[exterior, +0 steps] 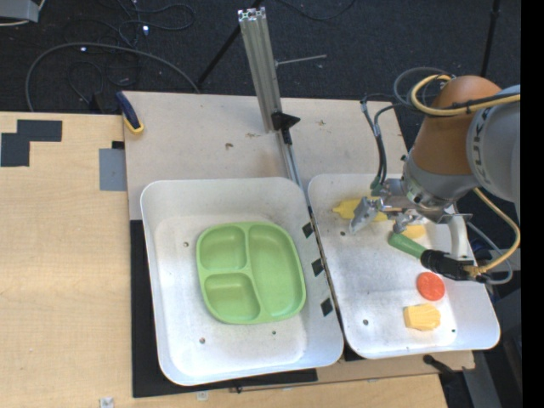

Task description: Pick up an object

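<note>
**Gripper low over the right bin, beside a yellow piece**

Seen from above, two white bins sit side by side. The grey arm (476, 143) reaches in from the right, its gripper (367, 213) low over the far part of the right bin (374, 313). Its fingers stand slightly apart with nothing visibly between them. A yellow piece (346, 207) lies just left of the fingertips, perhaps touching. A green stick (406, 245) lies nearby, an orange-red round object (431, 286) and a yellow block (422, 316) nearer the front. The left bin (170, 330) holds a green divided plate (251, 272).
</note>
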Robot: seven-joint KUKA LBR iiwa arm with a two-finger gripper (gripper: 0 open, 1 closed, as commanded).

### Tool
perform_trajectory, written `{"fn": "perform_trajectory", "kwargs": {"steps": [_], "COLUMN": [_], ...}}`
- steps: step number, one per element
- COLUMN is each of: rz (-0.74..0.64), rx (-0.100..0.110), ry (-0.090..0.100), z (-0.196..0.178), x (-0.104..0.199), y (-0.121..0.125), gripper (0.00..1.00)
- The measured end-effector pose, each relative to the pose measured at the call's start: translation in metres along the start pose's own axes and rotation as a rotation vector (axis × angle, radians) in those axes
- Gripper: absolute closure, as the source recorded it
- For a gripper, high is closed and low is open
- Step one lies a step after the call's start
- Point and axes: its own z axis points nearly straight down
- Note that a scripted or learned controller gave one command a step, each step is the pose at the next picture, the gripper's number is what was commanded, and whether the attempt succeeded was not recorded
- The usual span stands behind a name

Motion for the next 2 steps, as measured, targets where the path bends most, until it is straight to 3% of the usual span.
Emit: {"fn": "perform_trajectory", "kwargs": {"steps": [1, 2], "rz": [0.000, 0.004], "rx": [-0.001, -0.003], "ry": [0.000, -0.001], "z": [0.051, 0.038], "x": [0.007, 0.005], "y": [0.005, 0.005], "gripper": [0.00, 1.00]}}
